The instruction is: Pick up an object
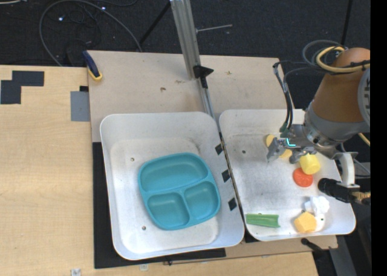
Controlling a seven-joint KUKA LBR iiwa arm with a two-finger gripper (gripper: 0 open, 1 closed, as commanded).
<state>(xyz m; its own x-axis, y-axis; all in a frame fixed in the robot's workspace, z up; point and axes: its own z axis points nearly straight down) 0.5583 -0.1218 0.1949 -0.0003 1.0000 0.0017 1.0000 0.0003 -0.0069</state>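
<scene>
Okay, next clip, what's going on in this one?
A KUKA arm reaches in from the right with its gripper low over the right bin, near a yellow object and an orange ball. A green piece and a yellow-orange block lie near the bin's front edge. The left bin holds a teal divided plate. No grasp is visible.

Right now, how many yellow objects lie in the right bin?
3: one at the gripper, one just right of it above the orange ball, one near the front corner. The arm may hide others.
</scene>
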